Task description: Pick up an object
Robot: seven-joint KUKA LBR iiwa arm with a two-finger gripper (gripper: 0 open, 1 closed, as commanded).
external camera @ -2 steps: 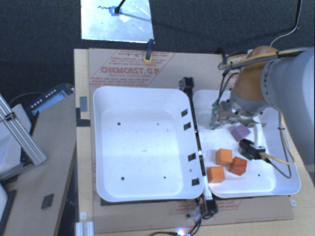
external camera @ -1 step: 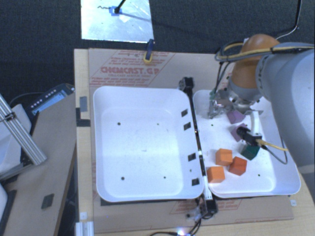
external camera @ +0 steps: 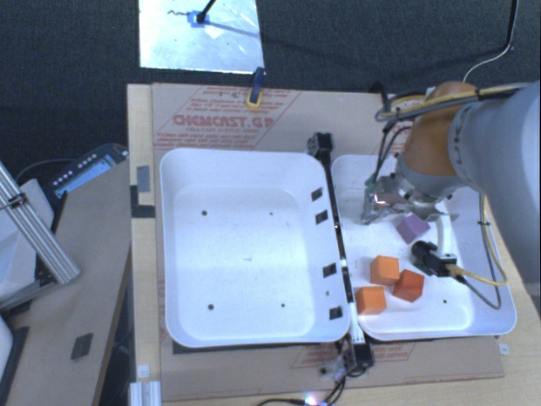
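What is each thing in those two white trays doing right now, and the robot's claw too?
Purple block: lying in the right bin, just beside the gripper.
Three orange blocks: loose, clustered near the bin's front.
Left bin: flat on the bench.
Gripper: low over the right bin, nothing visibly held.

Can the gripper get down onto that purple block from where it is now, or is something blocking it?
Probably yes. The gripper hangs in the right bin just left of the purple block, with bare bin floor between them. The three orange blocks lie nearer the camera, apart from it.
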